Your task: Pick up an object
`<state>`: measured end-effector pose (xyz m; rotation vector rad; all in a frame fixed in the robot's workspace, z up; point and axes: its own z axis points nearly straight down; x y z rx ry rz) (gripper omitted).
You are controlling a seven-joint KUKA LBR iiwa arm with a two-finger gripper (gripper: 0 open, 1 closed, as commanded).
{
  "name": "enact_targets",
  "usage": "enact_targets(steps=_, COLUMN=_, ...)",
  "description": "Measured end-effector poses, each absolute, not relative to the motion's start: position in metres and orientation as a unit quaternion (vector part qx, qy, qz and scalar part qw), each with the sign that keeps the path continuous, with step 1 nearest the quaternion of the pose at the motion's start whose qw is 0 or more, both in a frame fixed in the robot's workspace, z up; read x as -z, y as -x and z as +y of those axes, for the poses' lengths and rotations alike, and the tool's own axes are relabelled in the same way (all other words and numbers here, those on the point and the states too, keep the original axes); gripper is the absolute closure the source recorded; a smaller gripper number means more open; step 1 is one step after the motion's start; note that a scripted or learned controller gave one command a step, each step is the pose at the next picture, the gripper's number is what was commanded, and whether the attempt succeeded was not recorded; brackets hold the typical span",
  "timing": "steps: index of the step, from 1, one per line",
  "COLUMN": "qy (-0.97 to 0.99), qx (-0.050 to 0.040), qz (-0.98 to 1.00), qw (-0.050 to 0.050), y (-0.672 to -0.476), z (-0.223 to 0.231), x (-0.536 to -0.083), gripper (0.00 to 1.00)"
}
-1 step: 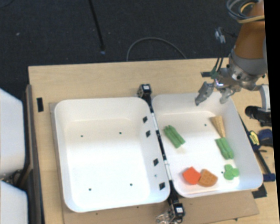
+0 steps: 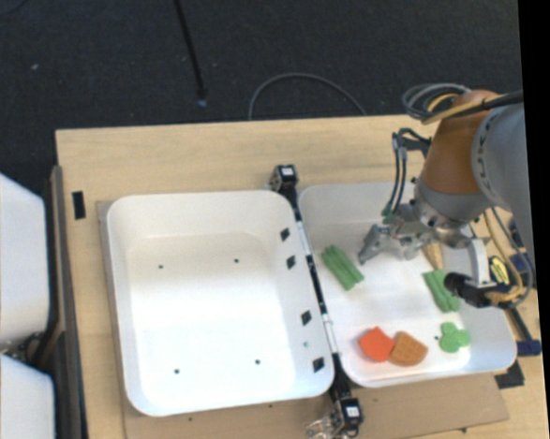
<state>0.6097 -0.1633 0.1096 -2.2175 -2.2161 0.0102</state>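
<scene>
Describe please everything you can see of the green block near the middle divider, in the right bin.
The green block is a small, elongated piece of bright green, plastic-looking, with plain flat faces. It lies flat on the white floor of the right bin, turned diagonally, its upper end nearer the divider between the bins. Nothing touches it but the bin floor. The gripper is just to its right, apart from it. The other pieces lie farther off.

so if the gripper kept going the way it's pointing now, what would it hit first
The gripper points toward the view's left and downward over the right bin, so most likely the green block just ahead, though its height above the bin floor is unclear.
</scene>
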Motion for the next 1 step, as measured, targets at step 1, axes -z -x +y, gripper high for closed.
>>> enact_targets(steps=1, qy=0.708, qx=-0.0020, qz=-0.706, qw=0.001, y=-0.5457, z=-0.1176, x=-0.1001, gripper=0.00)
